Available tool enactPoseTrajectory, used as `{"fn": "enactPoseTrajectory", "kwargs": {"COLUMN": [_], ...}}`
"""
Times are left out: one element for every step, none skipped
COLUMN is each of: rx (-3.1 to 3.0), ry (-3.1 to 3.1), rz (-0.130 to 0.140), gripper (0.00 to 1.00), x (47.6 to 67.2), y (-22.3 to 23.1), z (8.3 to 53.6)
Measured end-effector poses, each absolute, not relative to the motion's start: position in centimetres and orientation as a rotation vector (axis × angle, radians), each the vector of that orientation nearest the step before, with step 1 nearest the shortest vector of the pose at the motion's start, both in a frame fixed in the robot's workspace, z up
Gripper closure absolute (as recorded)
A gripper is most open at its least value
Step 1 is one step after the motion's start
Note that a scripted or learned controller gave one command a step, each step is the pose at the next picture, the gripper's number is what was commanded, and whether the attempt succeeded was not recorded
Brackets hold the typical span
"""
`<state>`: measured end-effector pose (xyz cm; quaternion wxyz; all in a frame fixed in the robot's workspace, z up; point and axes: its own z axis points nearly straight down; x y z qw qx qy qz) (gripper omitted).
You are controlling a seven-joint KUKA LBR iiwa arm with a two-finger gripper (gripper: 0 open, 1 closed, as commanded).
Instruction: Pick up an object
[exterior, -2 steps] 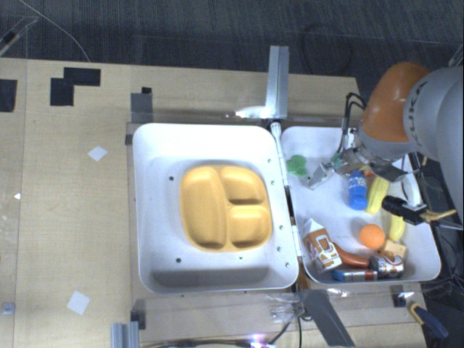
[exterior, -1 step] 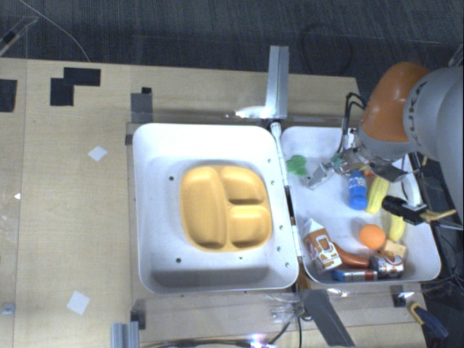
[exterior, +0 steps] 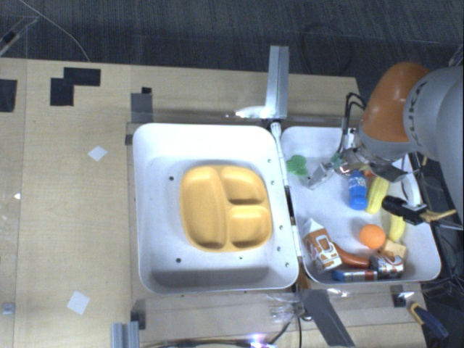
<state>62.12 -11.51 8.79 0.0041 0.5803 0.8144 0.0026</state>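
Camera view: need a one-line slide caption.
KUKA arm's gripper lowered into the cluttered right bin near a green object; yellow divided tray sits in the left bin.

Small objects crowded in the right bin (exterior: 432, 263) (orange ball (exterior: 373, 236), blue bottle (exterior: 357, 193), green piece (exterior: 296, 165)).

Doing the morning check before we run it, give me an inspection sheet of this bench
Surface: wooden bench, black tape patches at far left.
Job's things: right bin holds an orange ball, blue bottle, yellow pieces, green item, snack pack.
Clutter: yellow divided tray in left bin.
Claw: claw low over right bin; nothing seen between fingers.
Cables: black wires by wrist.
Surroundings: dark carpet.
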Motion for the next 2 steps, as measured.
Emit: {"fn": "enactPoseTrajectory", "kwargs": {"rx": [1.894, 1.972], "ry": [2.501, 2.438], "rz": [0.007, 0.007], "gripper": [0.00, 0.00], "x": [59.9, 58.8], "y": [-9.8, -9.7], "z": [11.1, 13.9]}}
